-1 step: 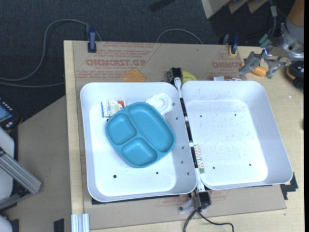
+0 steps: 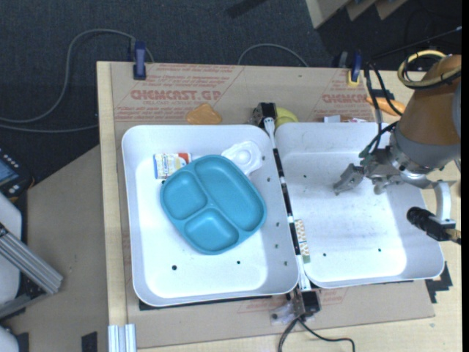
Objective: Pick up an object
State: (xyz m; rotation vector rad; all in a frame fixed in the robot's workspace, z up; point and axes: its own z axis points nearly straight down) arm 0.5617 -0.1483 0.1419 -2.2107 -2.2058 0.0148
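Observation:
A blue divided plate (image 2: 212, 204) lies in the left bin (image 2: 146, 270), tilted toward its upper middle. A small white carton with red and blue print (image 2: 168, 163) pokes out from under the plate's upper left edge. A white round piece (image 2: 242, 155) sits at the plate's upper right. My gripper (image 2: 363, 183) hangs over the upper right part of the right bin (image 2: 352, 259). Its fingers (image 2: 346, 185) are spread open with nothing between them, and it is well apart from the plate.
An orange lump (image 2: 203, 114) and a yellow object (image 2: 285, 116) lie on the board behind the bins. Blue clamps (image 2: 138, 59) hold the board's back edge. A black-tipped arm part (image 2: 429, 222) juts over the right bin's right rim. Cables run at the back right.

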